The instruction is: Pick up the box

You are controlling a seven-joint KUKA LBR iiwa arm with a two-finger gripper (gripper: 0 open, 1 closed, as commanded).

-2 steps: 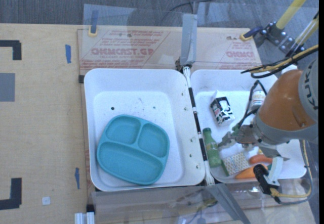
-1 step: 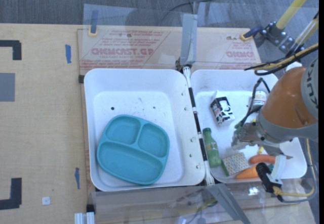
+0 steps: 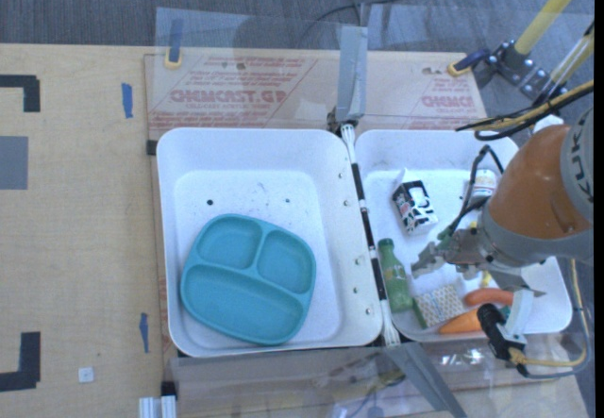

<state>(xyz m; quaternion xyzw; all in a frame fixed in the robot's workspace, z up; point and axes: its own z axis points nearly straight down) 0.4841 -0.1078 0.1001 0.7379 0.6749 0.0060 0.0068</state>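
- The box [image 3: 412,206], a small black-and-white carton, lay tilted in the far part of the right bin [image 3: 377,154], apart from the other things there.
- The gripper [image 3: 436,254] hung low over the right bin, just nearer the camera than the box and not touching it.
- Whether the gripper was spread or pressed together could not be told; nothing showed between its parts.
- The arm [image 3: 540,192] reached in from the right, its orange band covering much of the bin's right side.
- A green bottle [image 3: 394,275] lay along the right bin's left wall, close beside the gripper.
- A mesh-patterned pad [image 3: 440,303] lay at the bin's near edge, just right of the bottle.
- Two orange carrot-like pieces [image 3: 469,320] lay at the near edge, right of the pad, partly under the arm.
- A small white bottle [image 3: 482,183] stood near the far wall, right of the box, partly hidden by the arm.
- The left bin [image 3: 189,154] held a teal divided plate [image 3: 247,278] in its near half.
- Both bins sat side by side on the wooden tabletop [image 3: 75,218], touching along their middle walls.
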